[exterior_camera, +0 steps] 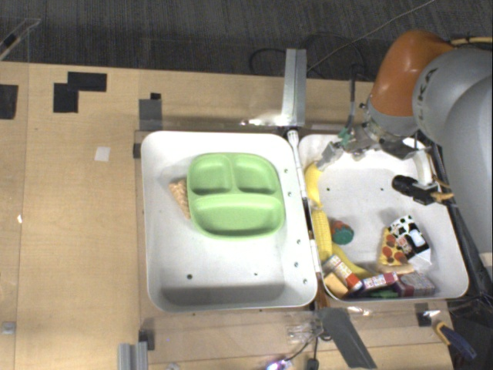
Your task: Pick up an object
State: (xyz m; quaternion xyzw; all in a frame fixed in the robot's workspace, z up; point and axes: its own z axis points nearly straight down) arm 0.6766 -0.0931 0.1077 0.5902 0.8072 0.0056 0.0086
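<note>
Claw point(333, 153) hung over the far corner of the view-right bin point(370, 195), by the divider btwn the two bins. Couldn't tell if it was wide or narrow, too small & blurred. Grey arm point(458, 91) w/ orange band point(400, 64) came in from view-right. Closest pickable thing was a yellow banana-like piece point(312, 185) lying along that bin's left wall, just beside the claw on its near side; contact couldn't be judged. Nearer the front lay a yellow corn-like piece point(323, 236) w/ a small teal round item point(342, 234) just beside it. A pizza-slice toy point(391, 250) sat toward the right, w/ a black-and-white checked item point(408, 233) touching its upper edge. Along the front wall was a jumble of small packets point(362, 280), red, brown & purplish, packed close together. View-left bin point(223, 280) held a green divided plate point(235, 195), approx. centre, w/ a tan item point(179, 197) poking out at its left edge.
</note>
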